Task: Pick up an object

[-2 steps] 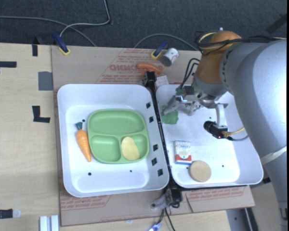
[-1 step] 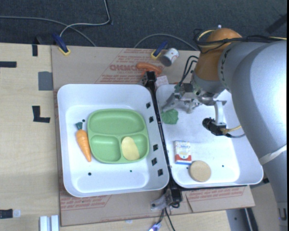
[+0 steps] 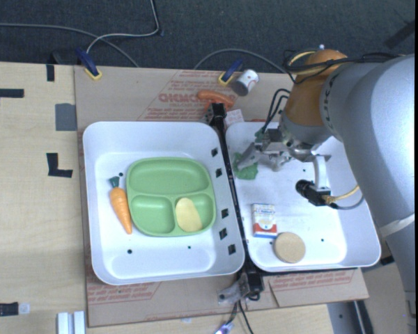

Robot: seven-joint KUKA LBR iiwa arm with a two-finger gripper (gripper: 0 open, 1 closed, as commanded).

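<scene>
In the right bin (image 3: 348,245), my gripper (image 3: 256,156) hangs low over the bin's upper left corner, close to the divider. A small green object (image 3: 246,171) lies right at its tip, partly hidden by it; I cannot tell if it is gripped. Nearer the front of that bin sit a small red, white and blue box (image 3: 264,221) and a round tan biscuit (image 3: 289,247). The left bin (image 3: 104,145) has a green divided plate (image 3: 168,179) with a yellow piece (image 3: 189,215) in its lower right compartment. A carrot (image 3: 120,208) lies just left of the plate.
The grey arm (image 3: 376,131) with its orange band (image 3: 310,92) covers the right bin's upper right. A black fitting with a yellow cable (image 3: 319,193) hangs below the wrist. Clamps and cables lie on the cardboard behind the bins.
</scene>
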